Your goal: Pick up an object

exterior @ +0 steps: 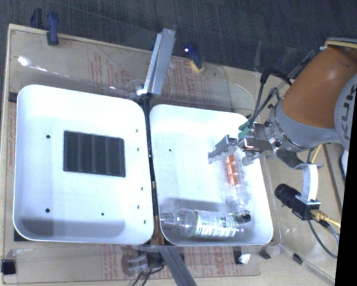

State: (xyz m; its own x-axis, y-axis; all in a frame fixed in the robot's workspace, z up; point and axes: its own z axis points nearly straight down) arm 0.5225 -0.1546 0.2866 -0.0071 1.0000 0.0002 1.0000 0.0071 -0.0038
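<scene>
Two clear plastic bottles lie in the right bin (186,133). One with an orange label (233,175) runs diagonally along the bin's right side, its dark cap toward the front. The other bottle (202,223), with a pale label, lies along the front wall. My gripper (234,152) hangs over the far end of the orange-label bottle. Its grey fingers (219,150) are spread open on either side of that end, and the bottle rests on the bin floor.
The left bin (40,123) has a dark ribbed rectangle (94,154) on its floor. A metal bar (158,60) stands at the back between the bins. Cables and a black connector (295,201) hang off the arm beside the right bin's right wall.
</scene>
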